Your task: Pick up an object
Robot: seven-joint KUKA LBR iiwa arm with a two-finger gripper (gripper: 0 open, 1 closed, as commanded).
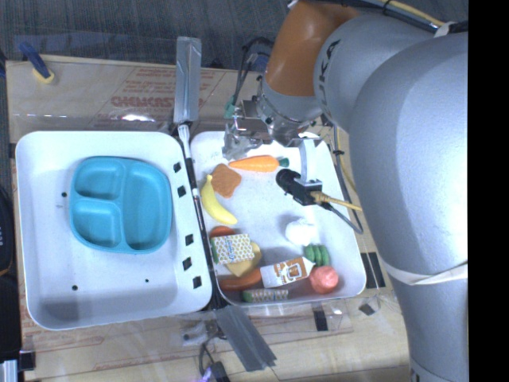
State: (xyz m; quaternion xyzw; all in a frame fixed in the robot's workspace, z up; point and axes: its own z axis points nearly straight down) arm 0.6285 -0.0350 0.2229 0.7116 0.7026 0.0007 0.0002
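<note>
Overhead, the arm (398,134) hangs its pincer (238,138) at the right bin's (350,249) far edge, just above the carrot (254,164); its state is unclear. Probably light, stiff, smooth; take it mid-length.

- The cardboard sheet (135,94) behind the bins carries faint red print, too blurred to read.
- The small carton (286,271) and the packet (233,249) bear labels, too small to make out.
</note>
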